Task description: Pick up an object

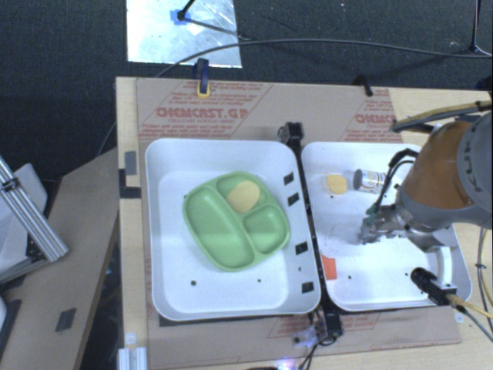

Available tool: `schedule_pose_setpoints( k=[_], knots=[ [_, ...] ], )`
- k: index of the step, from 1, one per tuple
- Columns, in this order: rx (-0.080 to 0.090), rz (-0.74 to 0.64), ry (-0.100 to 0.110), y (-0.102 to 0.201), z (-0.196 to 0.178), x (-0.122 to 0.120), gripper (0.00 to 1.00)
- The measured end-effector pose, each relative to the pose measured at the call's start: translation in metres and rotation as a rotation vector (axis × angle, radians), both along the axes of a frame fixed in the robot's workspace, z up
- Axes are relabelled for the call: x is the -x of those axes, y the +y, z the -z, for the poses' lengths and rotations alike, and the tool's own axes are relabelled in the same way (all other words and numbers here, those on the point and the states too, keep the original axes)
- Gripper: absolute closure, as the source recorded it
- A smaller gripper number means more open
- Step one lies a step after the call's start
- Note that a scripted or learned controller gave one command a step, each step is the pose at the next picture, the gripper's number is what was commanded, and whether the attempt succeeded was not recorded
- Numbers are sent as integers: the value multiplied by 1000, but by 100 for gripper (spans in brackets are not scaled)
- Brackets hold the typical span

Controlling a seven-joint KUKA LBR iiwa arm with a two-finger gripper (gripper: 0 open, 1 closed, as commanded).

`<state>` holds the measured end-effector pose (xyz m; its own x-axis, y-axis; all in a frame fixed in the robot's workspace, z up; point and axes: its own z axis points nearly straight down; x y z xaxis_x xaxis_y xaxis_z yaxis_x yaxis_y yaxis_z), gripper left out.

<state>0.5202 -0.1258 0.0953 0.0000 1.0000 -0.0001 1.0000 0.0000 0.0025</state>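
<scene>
In the right bin (362,295), my gripper (373,230) reaches down close to the floor near the middle. A small yellow piece (336,183) lies at the back of that bin. Beside it, a small clear bottle with a grey cap (370,179) lies on its side. Near the front left wall sits an orange-red block (329,267). All three lie apart from the gripper, and I see nothing between it and the floor. In the left bin (177,291) a green divided plate (223,237) holds a pale yellow round object (244,196) in its back compartment.
A black divider with clips (303,222) runs between the two bins. Both stand on a cardboard sheet (254,106) on the bench. The arm's grey and orange body (447,176) covers the right side of the right bin. A metal frame (31,214) stands at far left.
</scene>
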Motion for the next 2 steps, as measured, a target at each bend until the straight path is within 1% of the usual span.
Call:
schedule_pose_setpoints(
  k=[1, 2],
  knots=[
    [2, -4, -4, -1, -64, -5, 100],
    [1, -5, -5, 8, -115, -5, 100]
  ],
)
